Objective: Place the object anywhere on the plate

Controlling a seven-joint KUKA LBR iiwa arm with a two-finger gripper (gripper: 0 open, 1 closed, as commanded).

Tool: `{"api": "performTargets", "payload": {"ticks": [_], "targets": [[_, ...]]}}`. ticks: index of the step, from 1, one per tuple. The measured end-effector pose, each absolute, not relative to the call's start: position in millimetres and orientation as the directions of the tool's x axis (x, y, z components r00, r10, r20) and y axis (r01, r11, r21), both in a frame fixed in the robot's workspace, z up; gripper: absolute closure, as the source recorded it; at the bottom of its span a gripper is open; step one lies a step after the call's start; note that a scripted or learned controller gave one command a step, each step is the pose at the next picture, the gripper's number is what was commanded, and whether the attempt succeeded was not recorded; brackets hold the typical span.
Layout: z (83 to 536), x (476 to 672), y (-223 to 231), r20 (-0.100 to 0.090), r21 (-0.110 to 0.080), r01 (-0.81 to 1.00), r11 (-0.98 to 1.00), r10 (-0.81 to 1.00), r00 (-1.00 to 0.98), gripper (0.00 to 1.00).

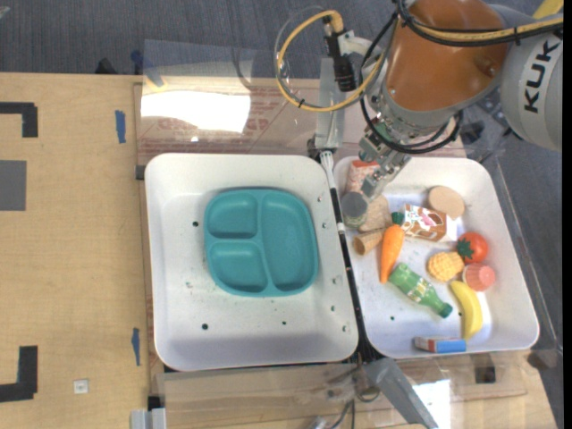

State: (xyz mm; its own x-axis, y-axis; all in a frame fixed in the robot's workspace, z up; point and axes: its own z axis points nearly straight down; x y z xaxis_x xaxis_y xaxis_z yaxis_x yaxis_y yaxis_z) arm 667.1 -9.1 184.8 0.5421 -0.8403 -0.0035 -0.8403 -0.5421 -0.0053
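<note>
A teal plate (262,240) with three compartments lies in the middle of the left bin (170,320), with nothing on it. My gripper (379,170) hangs low over the far left corner of the right bin (509,329), just above a pinkish packet (357,178) and a grey can (355,209). The arm's orange band and cables cover the wrist from above. Right beside the can sit a tan lump (376,213), a cone (365,243) and an orange carrot (391,250).
Further toy foods fill the right bin: a bun (445,201), a juice box (424,223), a tomato (474,247), a yellow waffle (444,264), a green bottle (420,291), a banana (469,310) and a red-blue tube (440,345). A ridge between the bins runs just left of the gripper.
</note>
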Motion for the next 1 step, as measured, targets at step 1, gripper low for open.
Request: {"api": "performTargets", "payload": {"ticks": [1], "targets": [[185.0,602.6,-46.0,-0.003,0.000,-0.745,-0.667,-0.745,0.667,1.00]]}}
